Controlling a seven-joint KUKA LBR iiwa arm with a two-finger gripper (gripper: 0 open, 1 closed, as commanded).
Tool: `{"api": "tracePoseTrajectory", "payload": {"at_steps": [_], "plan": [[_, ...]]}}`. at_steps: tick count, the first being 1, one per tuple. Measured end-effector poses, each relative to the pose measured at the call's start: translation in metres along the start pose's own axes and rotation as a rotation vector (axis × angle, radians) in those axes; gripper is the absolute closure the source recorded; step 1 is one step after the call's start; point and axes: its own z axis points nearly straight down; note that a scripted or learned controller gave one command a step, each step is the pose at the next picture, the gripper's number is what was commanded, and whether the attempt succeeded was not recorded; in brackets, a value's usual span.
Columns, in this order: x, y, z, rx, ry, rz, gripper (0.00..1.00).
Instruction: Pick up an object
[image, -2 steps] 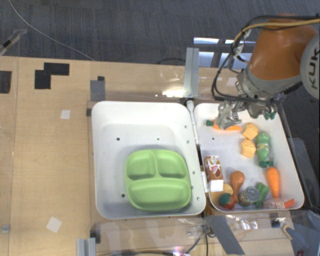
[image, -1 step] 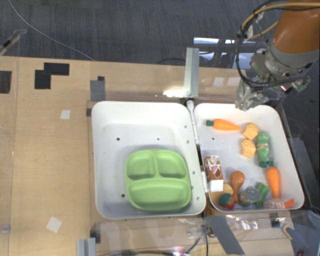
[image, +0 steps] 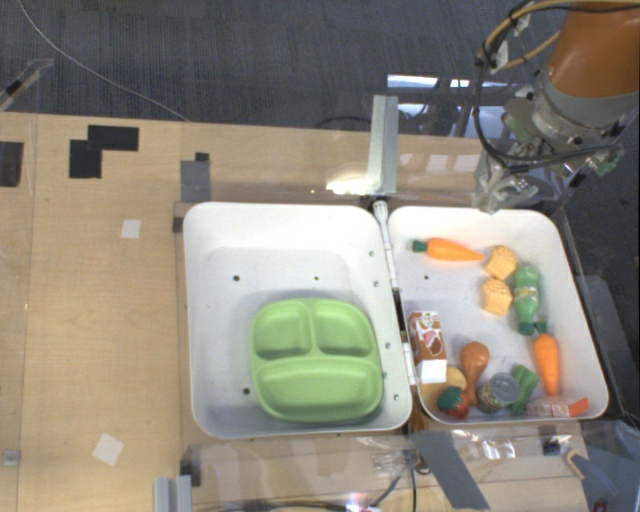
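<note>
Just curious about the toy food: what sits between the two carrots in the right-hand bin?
In the camera view, two yellow corn pieces and a green toy vegetable lie between the upper carrot and the lower carrot.

Dark grey carpet floor (image: 250, 60) lies beyond the light wooden bench (image: 90, 330).

The left bin (image: 215, 300) has open floor behind and left of the green divided plate (image: 316, 358). The right bin (image: 570, 262) is clear mid-floor; toys crowd its front edge, and an orange carrot (image: 449, 250) lies at the back.
</note>
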Motion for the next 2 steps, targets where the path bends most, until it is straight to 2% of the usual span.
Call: {"api": "tracePoseTrajectory", "payload": {"at_steps": [1, 2], "plan": [[0.064, -0.012, 0.019, -0.009, 0.016, -0.095, 1.00], [0.059, -0.011, 0.005, -0.002, 0.005, -0.098, 1.00]]}}
